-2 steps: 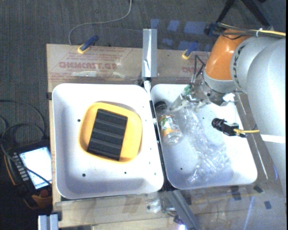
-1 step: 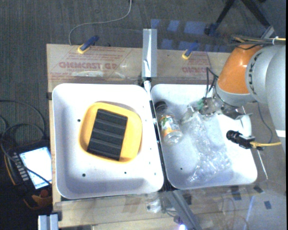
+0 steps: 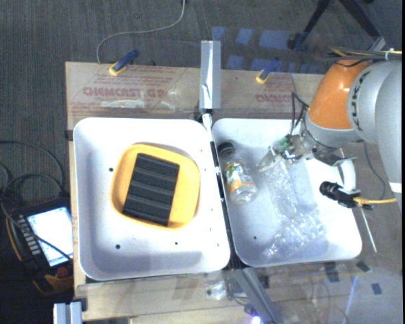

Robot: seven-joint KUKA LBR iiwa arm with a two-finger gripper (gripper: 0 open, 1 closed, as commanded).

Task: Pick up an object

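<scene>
In the right bin (image 3: 344, 248), a small clear bottle (image 3: 236, 175) with a black cap and an orange label lies near the left wall. Beside it, crumpled clear plastic (image 3: 293, 211) spreads from the bin's middle down to its front. The left bin (image 3: 94, 241) holds a yellow dish (image 3: 189, 187) with a black ribbed block (image 3: 151, 188) resting on it. My gripper (image 3: 285, 147) hangs over the back of the right bin, at the upper end of the clear plastic and to the right of the bottle. Nothing is visibly held.
A metal post (image 3: 207, 79) stands at the back between the two bins. Two clamps with yellow handles (image 3: 121, 63) sit on the wooden board behind them. My grey arm with its orange band (image 3: 334, 103) covers the right bin's far right corner.
</scene>
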